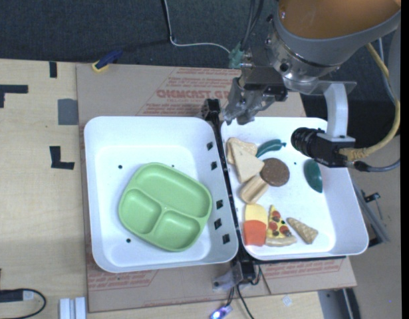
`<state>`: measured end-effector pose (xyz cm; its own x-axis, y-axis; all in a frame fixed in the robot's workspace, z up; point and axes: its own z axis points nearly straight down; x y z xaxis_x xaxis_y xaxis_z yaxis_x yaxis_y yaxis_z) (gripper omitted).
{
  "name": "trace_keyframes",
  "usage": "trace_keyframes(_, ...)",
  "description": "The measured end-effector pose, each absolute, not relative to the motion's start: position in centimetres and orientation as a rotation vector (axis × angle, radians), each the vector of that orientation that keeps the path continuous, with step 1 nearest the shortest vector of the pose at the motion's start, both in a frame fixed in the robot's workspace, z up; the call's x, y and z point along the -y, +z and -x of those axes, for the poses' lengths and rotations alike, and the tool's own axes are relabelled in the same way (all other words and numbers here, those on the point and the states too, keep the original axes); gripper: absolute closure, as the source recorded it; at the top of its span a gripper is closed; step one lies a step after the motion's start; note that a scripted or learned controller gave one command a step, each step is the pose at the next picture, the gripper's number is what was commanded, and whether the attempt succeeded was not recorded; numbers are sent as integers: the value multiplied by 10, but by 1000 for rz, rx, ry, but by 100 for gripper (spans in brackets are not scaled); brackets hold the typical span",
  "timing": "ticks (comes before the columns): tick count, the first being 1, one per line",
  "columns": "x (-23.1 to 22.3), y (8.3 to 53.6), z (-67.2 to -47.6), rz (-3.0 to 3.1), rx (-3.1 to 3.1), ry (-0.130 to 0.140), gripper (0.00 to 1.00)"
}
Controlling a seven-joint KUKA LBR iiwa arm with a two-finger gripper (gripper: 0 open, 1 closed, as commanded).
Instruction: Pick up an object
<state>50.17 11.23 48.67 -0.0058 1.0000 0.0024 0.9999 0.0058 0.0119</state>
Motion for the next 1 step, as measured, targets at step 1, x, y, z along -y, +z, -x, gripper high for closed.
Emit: trace_keyframes(1, -95, 444, -483, -2224, -2223, -13, 100)
